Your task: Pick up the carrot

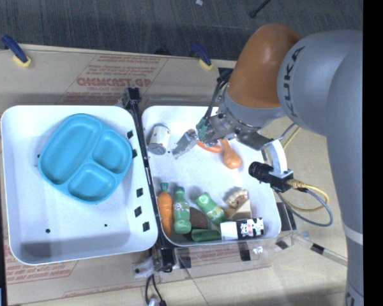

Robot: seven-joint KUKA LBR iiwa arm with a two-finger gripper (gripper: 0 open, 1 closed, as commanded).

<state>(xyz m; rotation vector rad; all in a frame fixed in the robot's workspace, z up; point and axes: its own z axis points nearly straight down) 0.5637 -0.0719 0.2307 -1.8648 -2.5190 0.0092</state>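
Observation:
The carrot [165, 213], orange with a small green top, lies lengthwise against the left wall of the right bin [179, 116], near its front corner. My gripper [195, 139] hangs over the middle back of that bin, well behind and to the right of the carrot and not touching it. Right under and beside the gripper lies another orange, elongated object [228, 154] with a reddish end. Whether the gripper touches it is hidden by the wrist.
A silver can [158, 139] lies left of the gripper. Two green bottles [181, 213] [209, 205], a brown and white item [237, 201], a white bottle [242, 228] and a green piece [205, 235] crowd the front, right beside the carrot. The left bin [25, 234] holds a blue divided tray [86, 157].

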